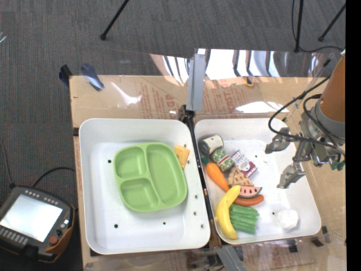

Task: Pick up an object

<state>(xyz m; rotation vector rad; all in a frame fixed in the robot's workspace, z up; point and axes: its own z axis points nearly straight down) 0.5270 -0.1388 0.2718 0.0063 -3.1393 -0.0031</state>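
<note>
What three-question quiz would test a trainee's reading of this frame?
1. True or false: the green divided plate lies in the left bin.
2. Which lies nearest the gripper: A banana, B white lump, C carrot?
3. Fill in: the gripper's fingers hang spread over the ___ bin with nothing between them.

Key: 1 true; 2 B; 3 right.

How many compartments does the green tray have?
3: the green tray in the left bin has two smaller compartments on its left and one long compartment on its right.
</note>
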